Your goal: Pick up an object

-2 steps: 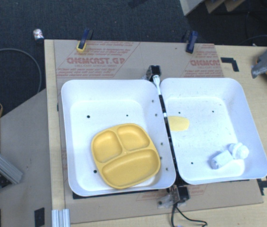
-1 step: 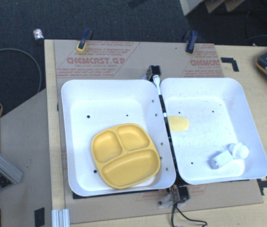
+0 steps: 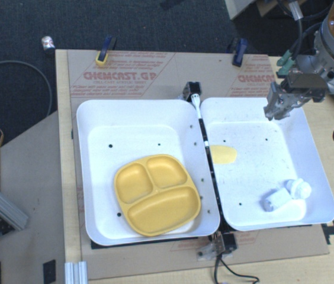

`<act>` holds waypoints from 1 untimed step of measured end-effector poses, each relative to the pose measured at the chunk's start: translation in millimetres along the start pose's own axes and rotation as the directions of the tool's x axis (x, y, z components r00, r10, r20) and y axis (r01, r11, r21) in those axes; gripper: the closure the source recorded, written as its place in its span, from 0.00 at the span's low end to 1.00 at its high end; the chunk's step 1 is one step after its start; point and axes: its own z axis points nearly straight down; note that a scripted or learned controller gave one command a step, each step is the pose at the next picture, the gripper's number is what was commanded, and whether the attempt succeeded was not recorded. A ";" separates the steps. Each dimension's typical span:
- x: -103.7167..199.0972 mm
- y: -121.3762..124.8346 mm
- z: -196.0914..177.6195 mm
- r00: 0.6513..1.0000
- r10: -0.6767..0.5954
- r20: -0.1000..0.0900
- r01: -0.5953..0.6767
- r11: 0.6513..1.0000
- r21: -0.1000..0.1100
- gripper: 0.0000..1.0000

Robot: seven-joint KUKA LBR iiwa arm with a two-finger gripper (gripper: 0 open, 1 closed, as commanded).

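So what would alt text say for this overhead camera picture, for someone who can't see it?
A robot gripper hangs over the far right corner of the right white bin, which holds a small white bottle and a flat yellow piece. The left white bin holds a yellow divided plate. Both bins sit on a cardboard-covered bench.

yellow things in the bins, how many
2. A yellow divided plate lies in the left bin, toward its near side. A small flat yellow piece lies in the right bin, against its left wall.
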 end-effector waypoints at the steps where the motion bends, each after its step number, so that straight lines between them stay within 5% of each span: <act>1: 78.0 -10.6 3.6 1.000 0.000 0.000 0.000 1.000 -0.006 1.00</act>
